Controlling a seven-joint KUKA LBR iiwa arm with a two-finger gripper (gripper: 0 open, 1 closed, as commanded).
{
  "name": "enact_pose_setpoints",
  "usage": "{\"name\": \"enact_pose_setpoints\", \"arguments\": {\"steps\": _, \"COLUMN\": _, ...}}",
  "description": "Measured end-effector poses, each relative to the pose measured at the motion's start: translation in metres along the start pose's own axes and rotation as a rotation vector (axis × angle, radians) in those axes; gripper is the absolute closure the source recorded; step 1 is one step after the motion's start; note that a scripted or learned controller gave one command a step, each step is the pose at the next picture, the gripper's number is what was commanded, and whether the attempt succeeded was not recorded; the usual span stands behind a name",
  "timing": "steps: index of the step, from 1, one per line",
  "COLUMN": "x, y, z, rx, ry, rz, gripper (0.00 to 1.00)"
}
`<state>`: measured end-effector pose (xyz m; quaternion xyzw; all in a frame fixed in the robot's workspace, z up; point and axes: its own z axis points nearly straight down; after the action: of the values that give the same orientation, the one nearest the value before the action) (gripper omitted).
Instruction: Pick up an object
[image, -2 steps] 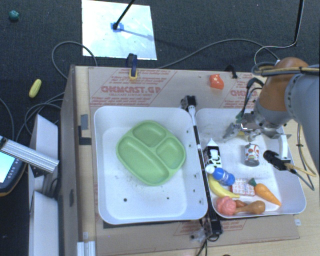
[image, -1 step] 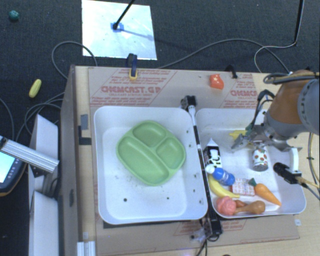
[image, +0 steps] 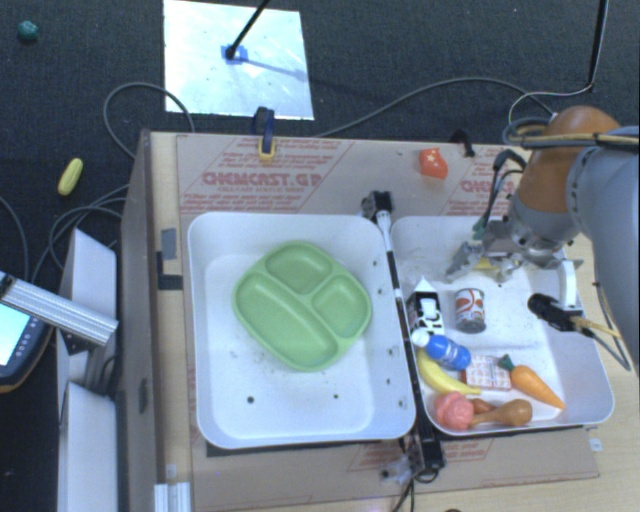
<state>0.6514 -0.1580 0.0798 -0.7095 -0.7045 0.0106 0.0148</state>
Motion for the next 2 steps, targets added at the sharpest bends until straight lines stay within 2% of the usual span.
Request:
{"name": "enact_pose_setpoints", "arguments": {"steps": 1, "x": -0.010, "y": 0.002, "z": 0.000, "rx": 0.001, "ry": 0.004, "rz": -0.003, "gripper": 0.00}}
{"name": "enact_pose_setpoints", "arguments": {"steps": 2, "x": -0.013, "y": -0.065, "z": -0.013, "rx": -0.037, "ry": -0.006, "rz": -0.008, "gripper": 0.00}}
